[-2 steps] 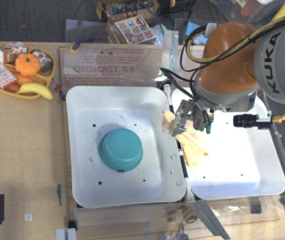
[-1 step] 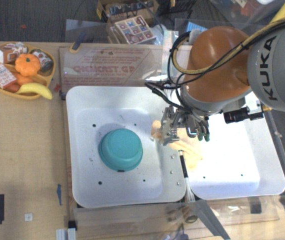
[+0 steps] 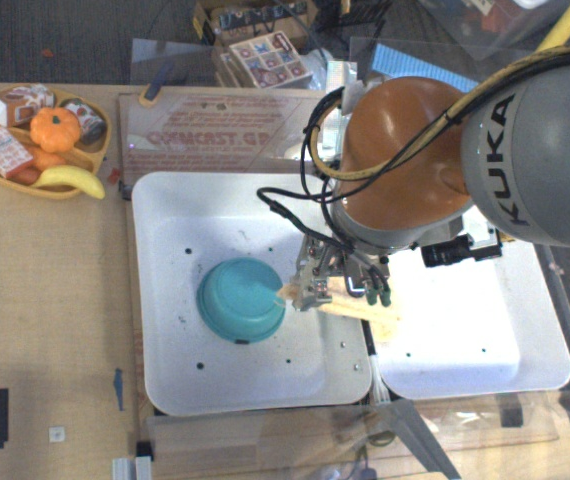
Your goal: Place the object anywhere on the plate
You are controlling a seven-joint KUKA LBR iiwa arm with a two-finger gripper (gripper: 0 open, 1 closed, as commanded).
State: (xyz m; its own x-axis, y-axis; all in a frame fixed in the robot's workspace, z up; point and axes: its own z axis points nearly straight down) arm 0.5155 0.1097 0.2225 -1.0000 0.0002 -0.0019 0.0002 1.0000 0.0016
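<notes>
You had the grey arm with its orange band reaching in from the right, its two-finger gripper (image 3: pixel 317 290) low over the left shallow white bin (image 3: pixel 165 208). The fingers were clamped on one end of a pale yellow, flat wooden piece (image 3: pixel 360 311), which ran to the right across the seam toward the right white bin (image 3: pixel 525 368). The round teal plastic plate (image 3: pixel 240 300) lay in the left bin, its right rim just beside the gripper. A yellow bowl of toy fruit (image 3: pixel 35 158) sat on the bench, far left.
</notes>
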